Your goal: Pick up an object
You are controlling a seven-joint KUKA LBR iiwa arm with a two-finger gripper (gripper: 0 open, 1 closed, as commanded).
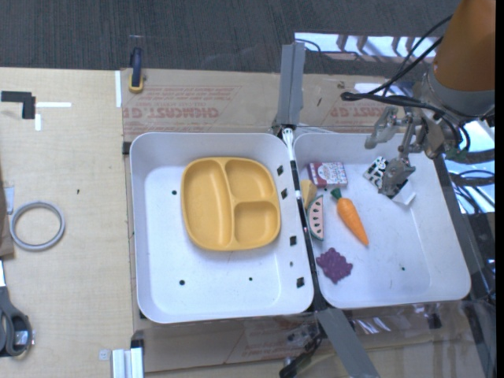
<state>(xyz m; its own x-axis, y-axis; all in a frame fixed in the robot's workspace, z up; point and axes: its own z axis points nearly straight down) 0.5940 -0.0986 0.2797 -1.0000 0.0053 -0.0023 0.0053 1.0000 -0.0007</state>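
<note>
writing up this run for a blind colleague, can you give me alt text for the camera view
The grey arm's gripper hangs over the right bin, which holds a toy carrot, a watermelon slice, purple grapes and a small pink box. The left bin holds a yellow divided plate.

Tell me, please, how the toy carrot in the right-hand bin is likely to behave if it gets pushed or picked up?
The carrot looks like smooth moulded plastic, so probably stiff, light and somewhat slippery. Its round, tapered body lies flat on the right bin floor, so a sideways push would likely roll it in a curve. Nothing touches it, so it should move alone.
</note>
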